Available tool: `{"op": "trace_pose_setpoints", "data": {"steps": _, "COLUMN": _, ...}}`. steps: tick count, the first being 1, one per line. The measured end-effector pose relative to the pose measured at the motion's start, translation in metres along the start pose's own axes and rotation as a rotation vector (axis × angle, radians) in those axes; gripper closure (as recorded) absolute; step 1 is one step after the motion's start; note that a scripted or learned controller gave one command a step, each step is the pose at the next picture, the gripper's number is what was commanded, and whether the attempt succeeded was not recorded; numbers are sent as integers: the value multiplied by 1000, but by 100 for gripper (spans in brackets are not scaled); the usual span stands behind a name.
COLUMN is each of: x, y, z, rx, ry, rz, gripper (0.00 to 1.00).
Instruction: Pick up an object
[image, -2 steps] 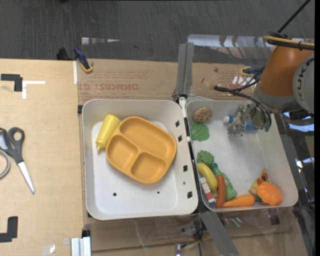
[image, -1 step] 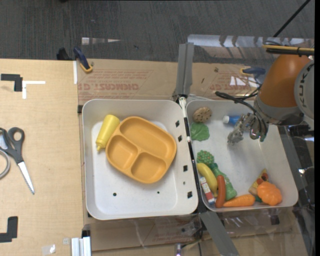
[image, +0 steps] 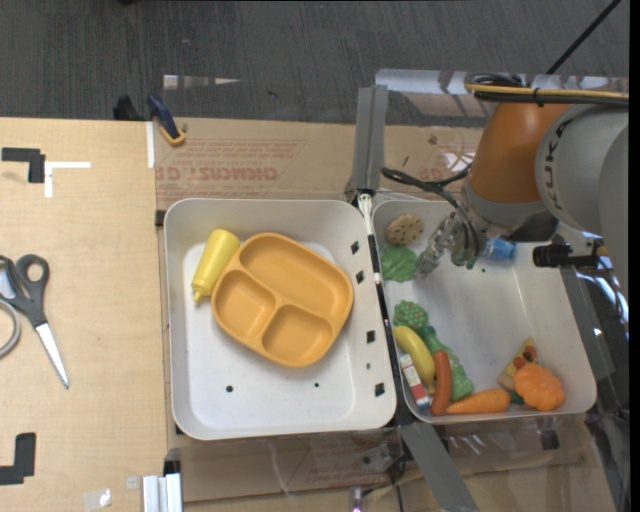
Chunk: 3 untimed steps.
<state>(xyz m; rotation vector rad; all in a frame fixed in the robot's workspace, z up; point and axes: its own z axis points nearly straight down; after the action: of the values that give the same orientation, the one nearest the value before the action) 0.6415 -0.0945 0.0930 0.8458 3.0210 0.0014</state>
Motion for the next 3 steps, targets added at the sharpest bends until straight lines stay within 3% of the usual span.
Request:
{"op": "trace_pose_setpoints", "data": {"steps": 1, "x": 56, "y": -47, "z": -1, "rx": -1, "ry": 1, "rz": -704, "gripper": 0}}
{"op": "trace_pose_setpoints", "data": {"steps": 2, "x": 101, "y": -73, "z": 0, "rx": 0, "ry": 2, "rz": -810, "gripper": 0}}
{"op": "trace_pose_setpoints", "data": {"steps": 3, "x": 58, "y": -107, "z": 0, "rx": -1, "ry": 0, "rz": -955, "gripper": 0}}
